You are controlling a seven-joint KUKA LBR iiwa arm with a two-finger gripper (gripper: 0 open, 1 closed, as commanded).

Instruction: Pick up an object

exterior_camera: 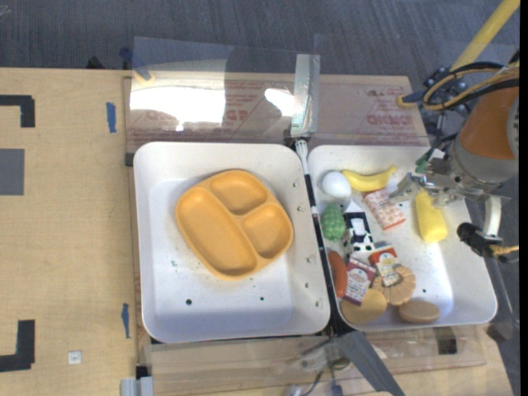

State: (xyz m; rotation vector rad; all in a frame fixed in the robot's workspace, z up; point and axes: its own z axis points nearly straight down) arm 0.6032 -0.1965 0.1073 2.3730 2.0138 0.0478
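Observation:
The right bin (pixel 470 299) holds a heap of small toy foods. At its back lie a yellow banana (pixel 369 177) and a white egg (pixel 335 185). A yellow bottle-shaped piece (pixel 431 219) lies by the right wall, just below my gripper (pixel 425 180). The gripper hangs over the bin's back right part, above the bottle-shaped piece and to the right of a red-and-white packet (pixel 385 209). A green piece (pixel 333 221) and a black-and-white carton (pixel 357 231) sit near the bin's left wall. Nothing shows as held.
The left bin (pixel 157 304) bears an orange divided plate (pixel 235 221). At the right bin's front lie a red piece (pixel 337 272), a small packet (pixel 357 285) and brown bread-like pieces (pixel 418 310). A clear plastic wall (pixel 247 106) stands behind both bins.

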